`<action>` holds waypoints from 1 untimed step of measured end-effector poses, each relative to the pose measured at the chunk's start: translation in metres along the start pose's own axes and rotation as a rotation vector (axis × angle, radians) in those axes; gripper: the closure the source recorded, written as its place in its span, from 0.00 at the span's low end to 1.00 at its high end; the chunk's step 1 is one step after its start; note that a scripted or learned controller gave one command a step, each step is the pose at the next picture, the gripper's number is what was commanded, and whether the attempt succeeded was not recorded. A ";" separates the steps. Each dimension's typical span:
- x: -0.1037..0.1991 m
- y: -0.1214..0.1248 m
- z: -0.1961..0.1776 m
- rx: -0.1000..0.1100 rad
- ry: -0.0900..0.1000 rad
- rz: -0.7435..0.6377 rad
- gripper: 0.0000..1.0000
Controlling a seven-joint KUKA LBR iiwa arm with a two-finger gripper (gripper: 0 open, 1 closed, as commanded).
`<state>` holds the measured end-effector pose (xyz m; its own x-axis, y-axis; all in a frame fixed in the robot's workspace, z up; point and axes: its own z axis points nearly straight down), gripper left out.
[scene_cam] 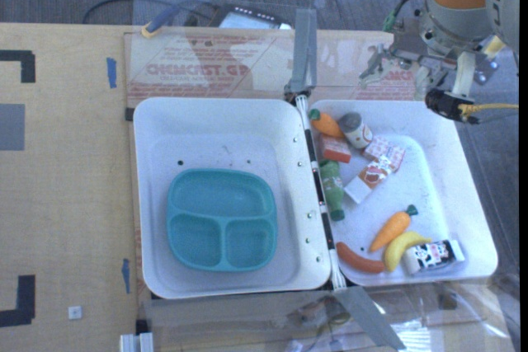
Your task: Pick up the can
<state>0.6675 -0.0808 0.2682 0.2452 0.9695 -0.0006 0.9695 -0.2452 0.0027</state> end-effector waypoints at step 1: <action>0.062 -0.017 0.084 0.006 0.001 -0.148 0.00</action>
